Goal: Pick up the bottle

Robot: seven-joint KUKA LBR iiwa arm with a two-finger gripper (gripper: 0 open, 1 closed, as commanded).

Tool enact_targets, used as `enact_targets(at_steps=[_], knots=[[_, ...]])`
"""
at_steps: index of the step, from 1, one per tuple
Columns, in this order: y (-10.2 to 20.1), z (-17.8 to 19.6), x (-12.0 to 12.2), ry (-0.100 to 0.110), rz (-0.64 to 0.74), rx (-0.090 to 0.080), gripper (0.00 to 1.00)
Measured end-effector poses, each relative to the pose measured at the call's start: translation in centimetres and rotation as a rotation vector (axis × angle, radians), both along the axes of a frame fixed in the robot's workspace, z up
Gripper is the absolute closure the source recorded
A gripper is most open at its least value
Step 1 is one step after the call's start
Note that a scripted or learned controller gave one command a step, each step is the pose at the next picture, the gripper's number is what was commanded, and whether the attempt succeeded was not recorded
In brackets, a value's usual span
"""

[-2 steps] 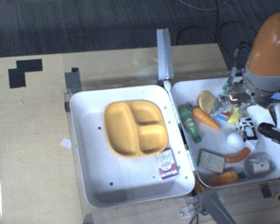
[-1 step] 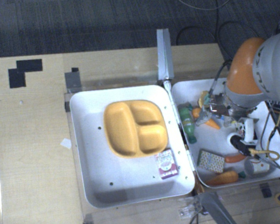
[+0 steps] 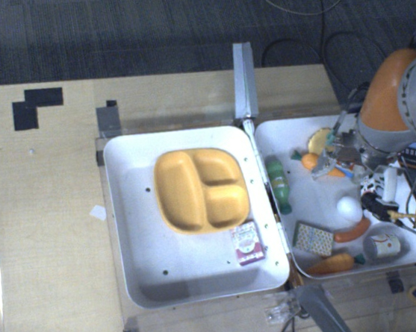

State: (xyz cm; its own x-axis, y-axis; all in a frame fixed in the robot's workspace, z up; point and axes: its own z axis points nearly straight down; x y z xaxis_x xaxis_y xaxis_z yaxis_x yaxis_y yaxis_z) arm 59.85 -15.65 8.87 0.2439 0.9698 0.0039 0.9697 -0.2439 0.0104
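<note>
The green plastic bottle [image 3: 277,184] lies on its side in the right-hand white bin [image 3: 297,129], right up against that bin's left wall, its length running from far to near. The grey arm with the orange band [image 3: 388,102] reaches in from the right, and its claw [image 3: 332,161] hangs over the far middle of the same bin, beside a small orange ball [image 3: 310,161] and a yellowish piece [image 3: 319,141]; from here I cannot tell how the claw is set. It is apart from the bottle. Nearer in that bin sit a white ball [image 3: 347,208], a red sausage-shaped toy [image 3: 351,230], a speckled flat pad [image 3: 313,240] and an orange carrot-like toy [image 3: 330,264]. The left white bin [image 3: 137,230] holds a yellow divided tray [image 3: 199,189] and a small printed packet [image 3: 247,242].
</note>
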Motion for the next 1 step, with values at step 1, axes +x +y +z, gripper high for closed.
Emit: enact_targets(at_steps=[1], knots=[[0.19, 1.28, 0.27, -0.006, 0.004, 0.001, 1.00]])
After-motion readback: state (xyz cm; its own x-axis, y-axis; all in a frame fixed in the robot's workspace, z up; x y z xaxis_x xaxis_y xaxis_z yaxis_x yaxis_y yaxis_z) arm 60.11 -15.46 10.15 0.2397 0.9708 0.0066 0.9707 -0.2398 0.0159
